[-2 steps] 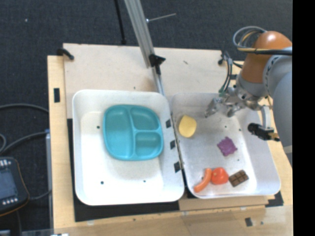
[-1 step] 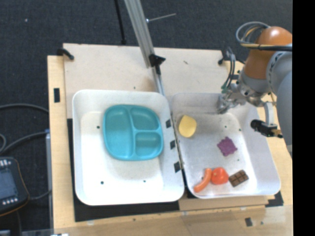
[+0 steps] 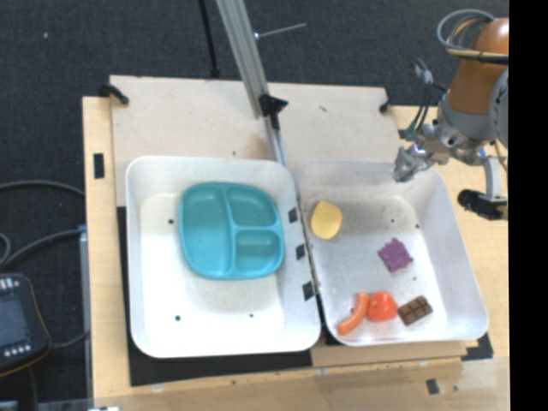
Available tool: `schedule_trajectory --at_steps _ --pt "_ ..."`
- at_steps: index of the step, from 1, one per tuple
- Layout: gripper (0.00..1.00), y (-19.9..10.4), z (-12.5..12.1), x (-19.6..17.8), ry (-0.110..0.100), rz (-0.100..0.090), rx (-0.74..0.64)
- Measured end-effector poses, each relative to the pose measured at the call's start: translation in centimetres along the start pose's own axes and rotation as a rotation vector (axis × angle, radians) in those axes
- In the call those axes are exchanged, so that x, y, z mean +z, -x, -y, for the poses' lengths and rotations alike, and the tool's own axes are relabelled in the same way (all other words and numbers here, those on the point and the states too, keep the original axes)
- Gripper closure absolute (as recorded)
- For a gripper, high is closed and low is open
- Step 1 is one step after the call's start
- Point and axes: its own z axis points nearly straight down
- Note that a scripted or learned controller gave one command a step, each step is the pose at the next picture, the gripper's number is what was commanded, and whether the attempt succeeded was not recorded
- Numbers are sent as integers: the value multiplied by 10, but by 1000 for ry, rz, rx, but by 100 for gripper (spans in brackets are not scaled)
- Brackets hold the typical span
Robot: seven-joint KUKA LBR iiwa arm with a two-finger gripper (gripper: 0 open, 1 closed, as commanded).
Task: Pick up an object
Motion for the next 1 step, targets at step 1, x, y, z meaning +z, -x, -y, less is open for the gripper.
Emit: schedule_trajectory --at_steps 1 --pt "100 1 7 -50 -1 -1 1"
